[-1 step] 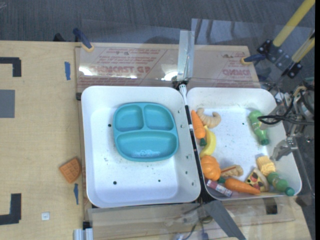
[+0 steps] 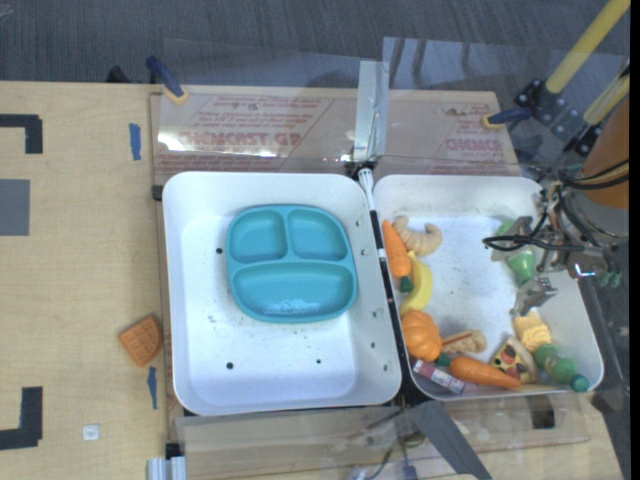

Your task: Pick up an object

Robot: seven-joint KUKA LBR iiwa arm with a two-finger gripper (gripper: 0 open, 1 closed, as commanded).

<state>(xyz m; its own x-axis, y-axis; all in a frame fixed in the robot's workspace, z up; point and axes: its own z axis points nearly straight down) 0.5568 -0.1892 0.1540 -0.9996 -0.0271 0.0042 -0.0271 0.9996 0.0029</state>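
Carrot (image 2: 484, 372) is lying along the right bin's (image 2: 470, 196) near wall, beside a small pumpkin (image 2: 421, 335); gripper (image 2: 539, 290) is hovering over that bin's right side, fingers' spread indiscernible.

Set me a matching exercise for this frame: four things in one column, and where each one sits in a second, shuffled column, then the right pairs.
Things:
1. divided blue plate
2. waffle toy
3. toy pumpkin
4. gripper

Places:
A. on the wooden bench, left of both bins
B. over the right side of the right bin
C. in the middle of the left bin
D. in the right bin, near its left wall

Pairs: 1-C, 2-A, 3-D, 4-B
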